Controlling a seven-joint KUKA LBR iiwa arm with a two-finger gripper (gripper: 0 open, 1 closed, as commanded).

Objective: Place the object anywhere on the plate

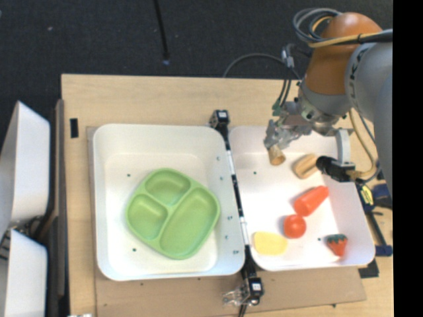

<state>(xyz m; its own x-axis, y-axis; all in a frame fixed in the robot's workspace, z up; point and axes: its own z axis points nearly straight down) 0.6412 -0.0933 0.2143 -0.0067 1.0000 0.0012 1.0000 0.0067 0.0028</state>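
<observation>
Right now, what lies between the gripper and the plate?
In the camera view, between the gripper and the green plate lie bare white bin floor and the two bins' adjoining rims. No toy lies on that stretch.

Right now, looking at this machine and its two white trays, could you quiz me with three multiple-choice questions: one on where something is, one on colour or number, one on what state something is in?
1. Where is the green plate?
A. In the left bin
B. In the right bin
C. On the bare bench

2. How many compartments does the plate have?
A. One
B. Three
C. Five

3. What lies on the plate?
A. The red tomato
B. The yellow piece
C. Nothing yet

Answers:
1 A: the plate sits inside the left bin.
2 B: its ridges divide it into three wells.
3 C: the tomato, the yellow piece and the other toy foods all lie in the right bin, where the pincer hangs over a small tan item.
</observation>
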